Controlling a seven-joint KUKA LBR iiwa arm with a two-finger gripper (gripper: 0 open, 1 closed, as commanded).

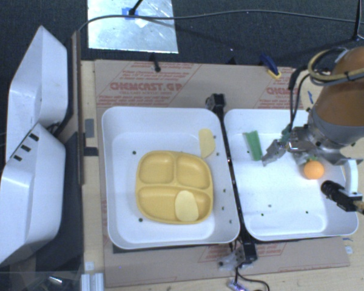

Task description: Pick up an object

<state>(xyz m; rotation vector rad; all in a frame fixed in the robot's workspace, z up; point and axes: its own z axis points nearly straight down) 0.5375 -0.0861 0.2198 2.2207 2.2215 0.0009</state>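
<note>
In the right bin (273, 223) a green block (253, 145) lies near the far left corner. An orange ball (313, 170) rests by the right wall. My gripper (272, 154) hangs low over this bin, just right of the green block and left of the ball, pointing toward the bin's left side. Nothing shows in its grasp. The arm's grey and orange body (346, 105) covers the bin's far right corner.
The left bin (118, 162) holds a yellow divided tray (174, 185) with a pale yellow oval piece (186, 205) in one compartment. A second pale yellow piece (207, 142) lies at the tray's far right. A black part (337, 194) juts over the right bin's near right side.
</note>
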